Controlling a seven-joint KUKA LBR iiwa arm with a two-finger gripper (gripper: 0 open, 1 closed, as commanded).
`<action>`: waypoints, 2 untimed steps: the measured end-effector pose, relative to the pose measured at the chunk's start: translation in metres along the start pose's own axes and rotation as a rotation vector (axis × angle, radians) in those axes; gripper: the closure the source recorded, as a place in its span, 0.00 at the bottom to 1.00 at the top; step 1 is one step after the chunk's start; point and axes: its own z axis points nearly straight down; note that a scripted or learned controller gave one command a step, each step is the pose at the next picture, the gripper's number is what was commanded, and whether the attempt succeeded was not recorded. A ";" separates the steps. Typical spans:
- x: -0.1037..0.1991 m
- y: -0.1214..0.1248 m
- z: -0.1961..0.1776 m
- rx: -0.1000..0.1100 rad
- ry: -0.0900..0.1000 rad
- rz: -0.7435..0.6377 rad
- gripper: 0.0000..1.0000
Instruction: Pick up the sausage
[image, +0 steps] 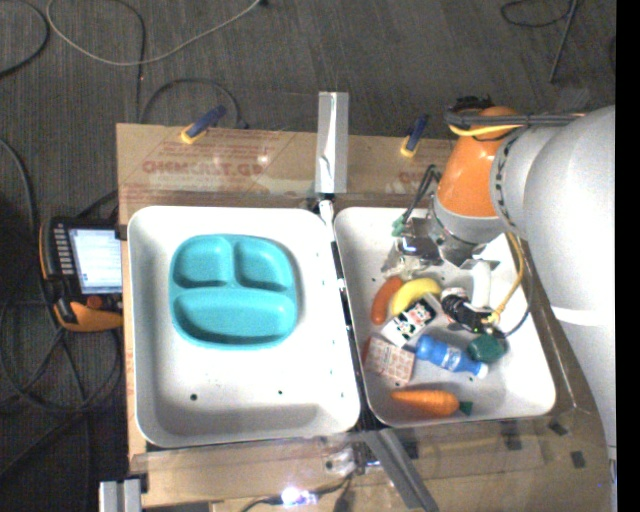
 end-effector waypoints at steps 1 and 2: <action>-0.018 -0.133 -0.001 -0.004 -0.004 -0.103 1.00; -0.015 -0.132 0.001 -0.006 -0.004 -0.108 0.00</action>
